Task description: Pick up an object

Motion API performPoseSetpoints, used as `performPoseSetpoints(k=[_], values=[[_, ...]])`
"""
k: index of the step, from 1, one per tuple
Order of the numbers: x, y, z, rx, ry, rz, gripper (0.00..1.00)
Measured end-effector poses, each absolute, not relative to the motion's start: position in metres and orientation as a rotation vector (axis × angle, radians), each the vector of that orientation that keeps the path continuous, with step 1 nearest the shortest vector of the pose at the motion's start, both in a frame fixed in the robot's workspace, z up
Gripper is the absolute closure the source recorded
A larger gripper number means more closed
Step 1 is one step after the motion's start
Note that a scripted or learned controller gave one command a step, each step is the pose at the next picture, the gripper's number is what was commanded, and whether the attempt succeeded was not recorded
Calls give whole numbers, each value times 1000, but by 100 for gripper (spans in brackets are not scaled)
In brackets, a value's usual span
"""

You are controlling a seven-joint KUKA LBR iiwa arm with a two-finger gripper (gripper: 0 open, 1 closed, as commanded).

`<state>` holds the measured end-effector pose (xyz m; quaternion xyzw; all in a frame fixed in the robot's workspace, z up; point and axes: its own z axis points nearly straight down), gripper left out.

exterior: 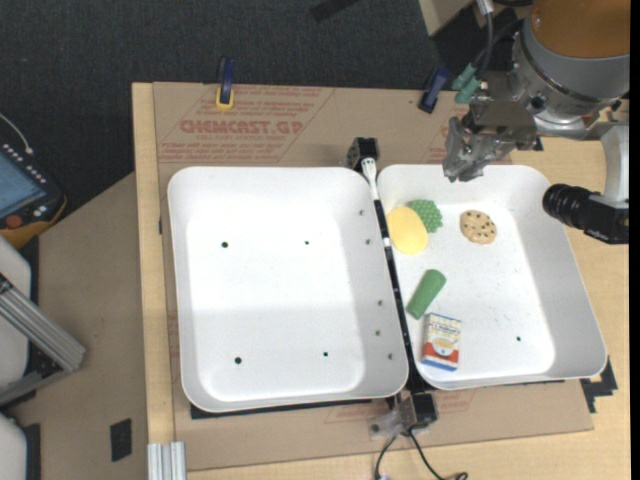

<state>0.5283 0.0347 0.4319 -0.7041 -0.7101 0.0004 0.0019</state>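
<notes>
No object has been picked up. The gripper (462, 171) is poised at the right bin's (560, 338) 12 o'clock rim, fingers narrow, nothing held; the cookie (479, 227) remains untouched.

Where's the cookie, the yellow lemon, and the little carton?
cookie (479, 227), camera view, middle of its top face
yellow lemon (407, 230), camera view, middle of its rounded top
little carton (442, 341), camera view, centre of its printed front

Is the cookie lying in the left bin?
No, the cookie lies in the right bin, to the right of the yellow lemon, while the hand is above that bin's far edge.
</notes>
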Motion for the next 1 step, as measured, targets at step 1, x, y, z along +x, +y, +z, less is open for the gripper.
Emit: performPoseSetpoints(k=[1], values=[[479, 7, 362, -2220, -2213, 12, 100]])
